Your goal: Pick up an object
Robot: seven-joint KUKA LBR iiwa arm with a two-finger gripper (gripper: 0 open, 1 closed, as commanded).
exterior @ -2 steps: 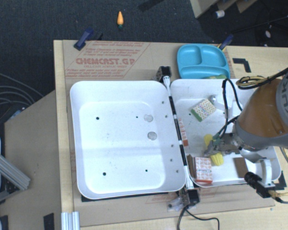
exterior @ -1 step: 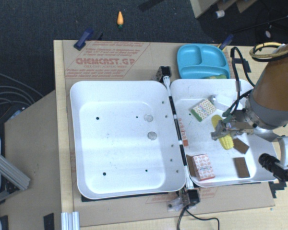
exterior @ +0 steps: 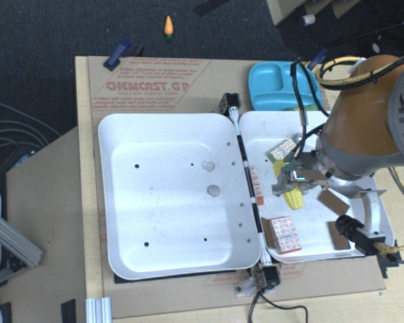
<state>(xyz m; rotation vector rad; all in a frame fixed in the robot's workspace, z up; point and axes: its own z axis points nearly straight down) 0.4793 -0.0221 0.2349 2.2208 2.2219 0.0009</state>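
Smooth white bins [exterior: 168, 261], knobbly yellow corn [exterior: 294, 198]

A brown bench [exterior: 148, 79] stands on dark carpet [exterior: 40, 39]. Grey cables [exterior: 13, 136] coil at left. A small orange object [exterior: 168, 25] lies beyond.

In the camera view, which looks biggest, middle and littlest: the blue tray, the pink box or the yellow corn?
1. Blue tray, though the arm hides part of it.
2. Pink box.
3. Yellow corn, partly hidden by the gripper.

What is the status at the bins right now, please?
Gripper low in right bin, fingers unclear. Yellow corn-like piece just beneath. Patterned box lies apart, nearer the front rim.
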